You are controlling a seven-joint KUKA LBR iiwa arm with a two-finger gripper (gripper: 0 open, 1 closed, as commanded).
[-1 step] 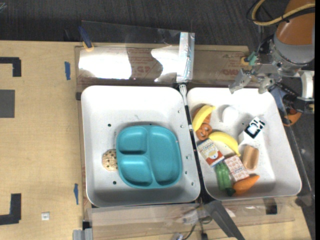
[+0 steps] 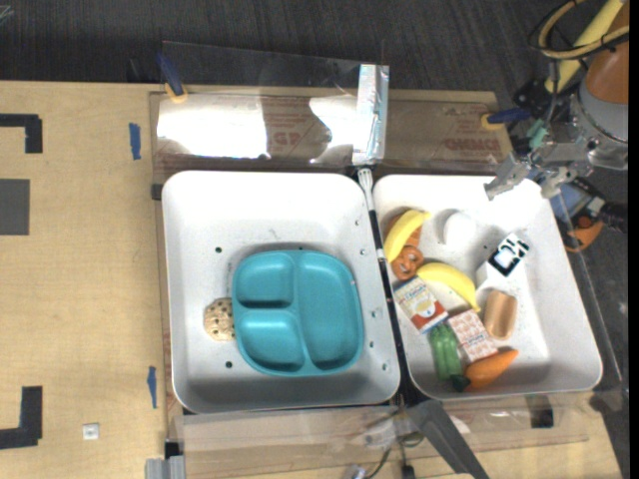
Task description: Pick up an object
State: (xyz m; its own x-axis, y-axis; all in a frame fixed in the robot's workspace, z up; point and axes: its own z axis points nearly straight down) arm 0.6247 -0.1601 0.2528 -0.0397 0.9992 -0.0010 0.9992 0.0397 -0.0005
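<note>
The right bin (image 2: 574,317) holds a heap of toy food. Two yellow bananas (image 2: 403,232) (image 2: 450,281) lie by an orange round toy (image 2: 406,261). A small carton (image 2: 421,304), a pink box (image 2: 471,334), a bread roll (image 2: 499,314), a carrot (image 2: 491,366) and a green vegetable (image 2: 447,352) crowd the near half. A white cup (image 2: 459,228) and a black-and-white block (image 2: 507,254) sit farther back. My gripper (image 2: 514,178) hangs over the bin's far right corner, apart from every object.
The left bin (image 2: 190,228) carries a teal divided plate (image 2: 297,309) with a cookie (image 2: 219,318) at its left side. A clear plastic sheet (image 2: 270,118) stands behind the bins. Cables and yellow hose (image 2: 584,28) are bunched at the top right by the arm.
</note>
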